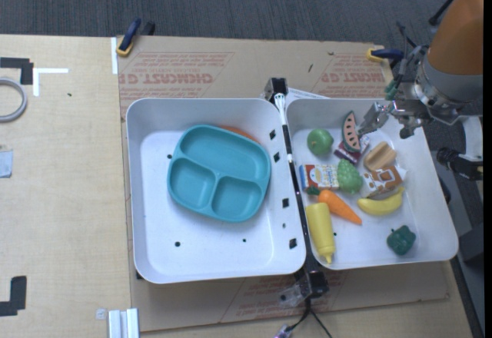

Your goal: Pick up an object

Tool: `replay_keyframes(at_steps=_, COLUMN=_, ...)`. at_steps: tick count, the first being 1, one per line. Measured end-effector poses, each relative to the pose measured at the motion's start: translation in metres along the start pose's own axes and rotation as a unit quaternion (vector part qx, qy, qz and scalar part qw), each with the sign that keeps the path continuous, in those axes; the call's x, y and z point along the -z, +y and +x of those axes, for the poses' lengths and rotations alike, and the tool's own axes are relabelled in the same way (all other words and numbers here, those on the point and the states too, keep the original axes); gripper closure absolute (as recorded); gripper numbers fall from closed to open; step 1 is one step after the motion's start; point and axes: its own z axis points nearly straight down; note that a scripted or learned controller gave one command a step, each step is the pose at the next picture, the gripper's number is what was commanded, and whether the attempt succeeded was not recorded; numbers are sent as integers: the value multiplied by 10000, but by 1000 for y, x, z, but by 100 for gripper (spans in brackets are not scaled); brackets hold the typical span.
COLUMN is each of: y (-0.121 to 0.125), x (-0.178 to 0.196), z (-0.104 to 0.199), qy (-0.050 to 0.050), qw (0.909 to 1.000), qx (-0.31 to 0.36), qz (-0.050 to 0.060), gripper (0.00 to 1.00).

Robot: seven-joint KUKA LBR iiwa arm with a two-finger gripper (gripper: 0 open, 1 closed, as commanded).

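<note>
From where I stand, nothing has been picked up yet. The grey arm with the orange band reaches in from the right and its metal two-finger gripper [378, 117] hangs over the upper part of the right-hand shallow white bin [430, 252], close to the bin's far wall. The fingers look spread a little, with bare white bin floor showing between them and no object caught there, so I read the gripper as open and empty.

All the candidates lie in that right bin. A watermelon slice toy [350, 131] sits just to the left of the gripper, the nearest thing to it. A green apple [320, 141] rests further left. Just below the gripper are a brown bread-like toy [380, 156] and a small printed carton [382, 179] under it. A green broccoli-like piece [348, 176] touches a small red-and-white packet [319, 176], with an orange carrot [340, 206] slanting beneath them. A yellow banana [380, 204] lies near the carton, a yellow mustard bottle [320, 230] lies along the left wall, and a dark green pepper [400, 240] sits apart near the front corner.

The left white bin [146, 198] holds a teal divided plastic tray [219, 173], with something orange peeking from behind it.

So, in my judgement, the whole of the job remains: settle on a piece, descend, close, lift.
</note>
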Motion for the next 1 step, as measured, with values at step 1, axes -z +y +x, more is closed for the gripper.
replay_keyframes(at_steps=1, y=-43, x=-129, z=21, qy=0, qw=9882, qx=1532, qz=-6, gripper=0)
